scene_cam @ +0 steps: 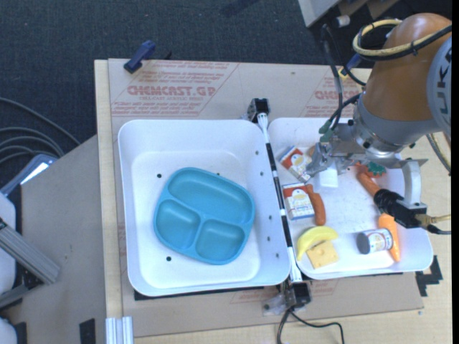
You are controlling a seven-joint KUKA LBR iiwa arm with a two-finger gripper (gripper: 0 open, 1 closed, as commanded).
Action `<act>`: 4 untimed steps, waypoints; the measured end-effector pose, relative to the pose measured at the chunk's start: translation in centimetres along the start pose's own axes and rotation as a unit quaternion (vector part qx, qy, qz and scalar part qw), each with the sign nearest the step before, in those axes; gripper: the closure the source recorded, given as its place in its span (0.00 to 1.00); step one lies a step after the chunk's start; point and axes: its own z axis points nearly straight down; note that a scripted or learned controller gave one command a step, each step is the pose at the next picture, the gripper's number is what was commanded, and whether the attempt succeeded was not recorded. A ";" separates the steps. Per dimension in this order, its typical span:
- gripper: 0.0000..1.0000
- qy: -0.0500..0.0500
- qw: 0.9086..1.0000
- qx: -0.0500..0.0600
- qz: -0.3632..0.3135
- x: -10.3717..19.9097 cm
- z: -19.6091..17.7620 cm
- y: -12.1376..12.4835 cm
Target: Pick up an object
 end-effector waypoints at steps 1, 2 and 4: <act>1.00 0.000 1.000 -0.001 0.000 -4.4 -0.8 2.0; 1.00 0.001 1.000 0.002 0.000 1.1 -0.2 -2.3; 1.00 0.000 1.000 -0.001 0.000 -1.5 -0.9 6.6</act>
